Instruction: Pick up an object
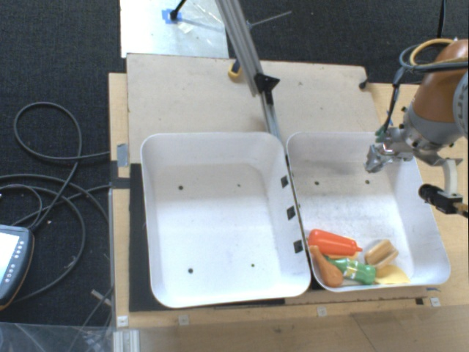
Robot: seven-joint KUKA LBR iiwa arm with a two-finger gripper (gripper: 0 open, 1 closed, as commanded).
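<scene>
Toys [352,259], heaped in the right bin's [432,229] near corner, lie well apart from the gripper [375,160], which hangs near the far edge; its grip state cannot be told.

The arm [440,97] reaches in from the right, orange band showing above the wrist, with the gripper [375,158] hanging low and pointing down.

A pale board [198,94] lies under two white bins [212,218], set side by side. A grey pole [245,42] slants across the board. On the dark carpet at left lie looped cables [44,152] and a tablet [11,259].
</scene>
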